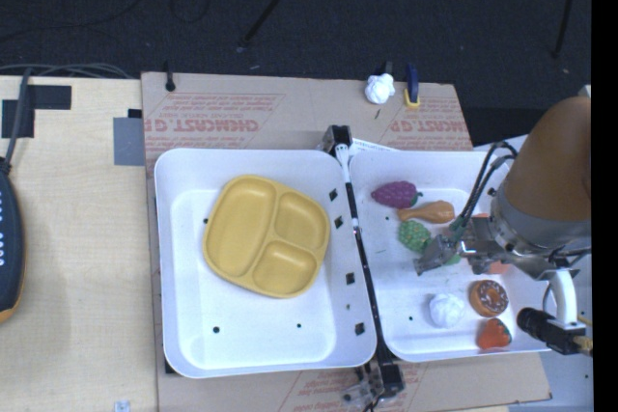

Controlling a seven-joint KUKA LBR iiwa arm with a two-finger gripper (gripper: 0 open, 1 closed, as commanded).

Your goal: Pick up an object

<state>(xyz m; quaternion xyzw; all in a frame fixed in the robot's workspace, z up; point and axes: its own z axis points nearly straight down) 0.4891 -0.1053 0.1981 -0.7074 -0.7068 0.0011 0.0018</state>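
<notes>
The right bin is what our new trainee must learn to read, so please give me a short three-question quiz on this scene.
1. True or false: the yellow divided plate lies in the right bin.
2. Which lies nearest the gripper? A) green toy B) white ball C) red piece
3. Fill in: beside the purple toy lies an ______ toy.

Key: 1 false; 2 A; 3 orange.

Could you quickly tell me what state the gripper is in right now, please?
Gripper: low over the right bin, beside the green toy; open or shut cannot be told, and no object is seen in its grasp.
</notes>
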